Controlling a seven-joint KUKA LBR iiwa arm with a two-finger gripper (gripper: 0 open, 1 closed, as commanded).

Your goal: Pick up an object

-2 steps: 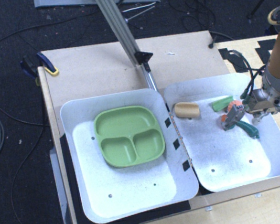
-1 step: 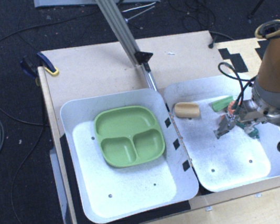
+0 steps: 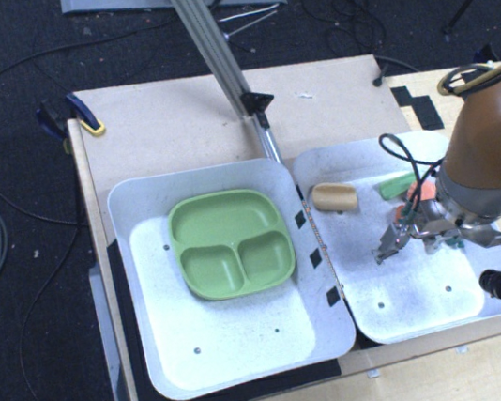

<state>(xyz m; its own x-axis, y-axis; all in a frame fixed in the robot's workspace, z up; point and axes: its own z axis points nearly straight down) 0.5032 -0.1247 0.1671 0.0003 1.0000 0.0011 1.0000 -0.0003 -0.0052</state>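
Positioned over the middle of the right bin (image 3: 422, 314): gripper (image 3: 393, 245), tip pointing toward 8 o'clock, low above the white floor. Open or closed: cannot tell from this slant. Nothing seen clasped at the tip.

Entering from 3 o'clock: grey arm (image 3: 499, 148) with orange band, covering the right bin's 2 o'clock corner. Trailing over the wrist: dark cable looping up toward 12 o'clock.

Candidate items for pickup, all in the right bin:
- Lying on its side at 10 o'clock from the gripper: tan cylinder (image 3: 334, 198), near the bin's left wall, apart from the gripper.
- Lying flat at 12 o'clock from the gripper: green piece (image 3: 395, 186), close to the bin's far wall, just right of the tan cylinder without touching it.
- Lying at 1 o'clock from the gripper: red-orange piece (image 3: 428, 191), right beside the green piece, partly hidden behind the wrist; shape not determinable.

In the left bin (image 3: 162, 352):
- Resting upright on the floor, toward 12 o'clock of that bin: green divided plate (image 3: 234, 243) with three compartments, one long one at the far side and two smaller ones at the near side.

On the bench (image 3: 171, 122):
- Slanting from 12 o'clock down to the gap between the bins: metal pole (image 3: 216, 48).
- Clipped at the 10 o'clock corner: blue and yellow clamp (image 3: 84, 113).
- Stuck at the 2 o'clock corner: black tape strips (image 3: 415, 105).
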